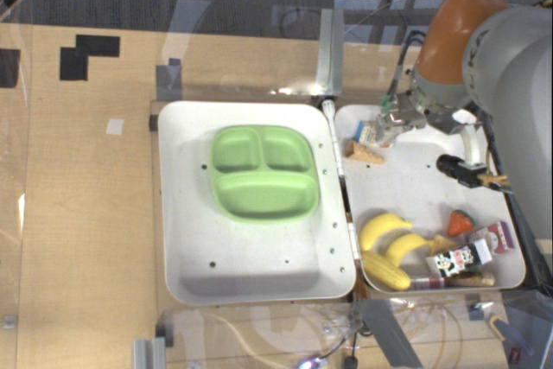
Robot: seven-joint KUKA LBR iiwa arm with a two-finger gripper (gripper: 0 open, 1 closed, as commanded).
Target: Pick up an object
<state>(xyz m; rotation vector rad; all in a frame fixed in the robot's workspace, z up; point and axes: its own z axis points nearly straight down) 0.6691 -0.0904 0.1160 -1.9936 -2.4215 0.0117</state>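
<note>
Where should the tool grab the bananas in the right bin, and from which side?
Judging from above: take the upper banana across its curved middle, coming straight down. It lies flat with open bin floor on its far side, while the lower bananas crowd against the near wall and neighbouring items.

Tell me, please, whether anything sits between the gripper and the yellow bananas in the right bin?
Nothing visible blocks the way. The gripper is at the far left corner of the right bin, beside a small tan item; bare white floor lies between it and the bananas near the front.
</note>
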